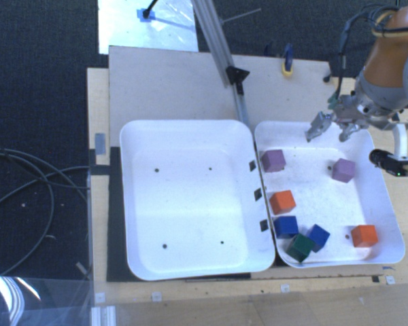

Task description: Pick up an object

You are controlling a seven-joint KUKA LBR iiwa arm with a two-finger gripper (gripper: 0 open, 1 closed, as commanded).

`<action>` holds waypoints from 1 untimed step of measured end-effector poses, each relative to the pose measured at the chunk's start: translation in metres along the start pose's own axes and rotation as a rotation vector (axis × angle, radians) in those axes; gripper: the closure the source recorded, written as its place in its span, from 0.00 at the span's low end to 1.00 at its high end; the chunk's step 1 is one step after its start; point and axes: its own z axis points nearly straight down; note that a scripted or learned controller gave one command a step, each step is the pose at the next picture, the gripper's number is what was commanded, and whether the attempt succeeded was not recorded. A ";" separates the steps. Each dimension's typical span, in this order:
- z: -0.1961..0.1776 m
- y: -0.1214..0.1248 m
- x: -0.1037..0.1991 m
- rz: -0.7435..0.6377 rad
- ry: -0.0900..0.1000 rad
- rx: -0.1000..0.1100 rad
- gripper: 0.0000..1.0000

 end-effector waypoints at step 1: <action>0.087 -0.023 -0.039 -0.002 -0.004 -0.021 0.00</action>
